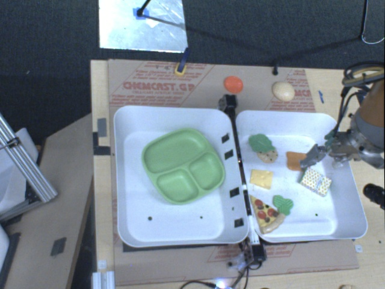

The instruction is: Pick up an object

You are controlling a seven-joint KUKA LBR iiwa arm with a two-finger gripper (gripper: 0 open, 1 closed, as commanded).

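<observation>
Glossy white plastic bins [129, 221], matt green plastic tray [183, 165], brown cardboard sheet [153, 83]

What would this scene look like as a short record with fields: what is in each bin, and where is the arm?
left bin: a green divided plate
right bin: pizza slice, yellow cheese square, two green leafy pieces, orange piece, patterned packet
outside the bins, far side of bench: orange ball, pale egg-shaped object
gripper: over the right bin, just above the patterned packet and beside the orange piece
held: nothing seen between its fingers
</observation>
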